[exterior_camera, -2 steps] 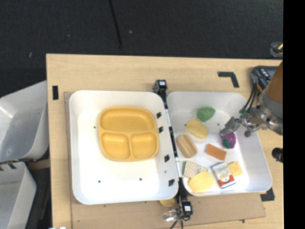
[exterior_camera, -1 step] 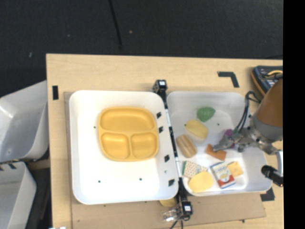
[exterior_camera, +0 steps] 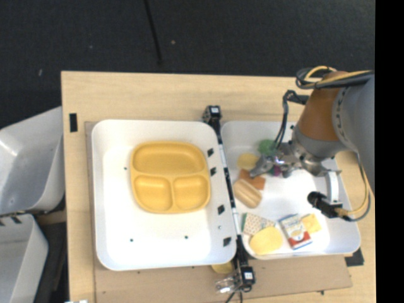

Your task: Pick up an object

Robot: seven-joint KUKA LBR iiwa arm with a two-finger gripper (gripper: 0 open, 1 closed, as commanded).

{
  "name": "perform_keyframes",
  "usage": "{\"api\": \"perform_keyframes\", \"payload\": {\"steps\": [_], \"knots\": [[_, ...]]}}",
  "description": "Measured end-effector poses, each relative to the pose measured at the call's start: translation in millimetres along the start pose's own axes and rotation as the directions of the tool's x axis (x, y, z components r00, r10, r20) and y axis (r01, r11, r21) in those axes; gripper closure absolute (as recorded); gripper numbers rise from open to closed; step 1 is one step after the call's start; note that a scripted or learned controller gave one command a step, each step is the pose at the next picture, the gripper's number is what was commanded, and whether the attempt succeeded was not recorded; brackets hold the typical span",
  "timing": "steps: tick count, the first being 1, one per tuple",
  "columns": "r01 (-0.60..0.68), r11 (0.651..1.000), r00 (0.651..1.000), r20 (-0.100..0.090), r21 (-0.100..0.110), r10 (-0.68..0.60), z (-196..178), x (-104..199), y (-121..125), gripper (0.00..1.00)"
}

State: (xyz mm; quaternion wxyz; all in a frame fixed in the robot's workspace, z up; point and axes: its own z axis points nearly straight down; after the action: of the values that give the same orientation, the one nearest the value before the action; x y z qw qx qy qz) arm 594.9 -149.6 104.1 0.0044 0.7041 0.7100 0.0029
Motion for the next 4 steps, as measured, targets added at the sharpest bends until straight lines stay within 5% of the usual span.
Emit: {"api": "perform_keyframes", "payload": {"steps": [1, 2, 3, 4], "knots": [[-0.006, 1.0, 1.0, -0.001, 0.0, 0.006, -11, -4, -2, 1.0], [-0.009, 1.0, 1.0, 0.0, 0.006, 0.009, -56, 42, -13, 1.0], [-0.004, 1.0, 1.0, -0.003, 0.012, 0.004, -98, 106, -50, 1.0], [-0.001, 1.0, 1.0, -0.003, 0.004, 0.001, -180, 157, -61, 1.0]]}}
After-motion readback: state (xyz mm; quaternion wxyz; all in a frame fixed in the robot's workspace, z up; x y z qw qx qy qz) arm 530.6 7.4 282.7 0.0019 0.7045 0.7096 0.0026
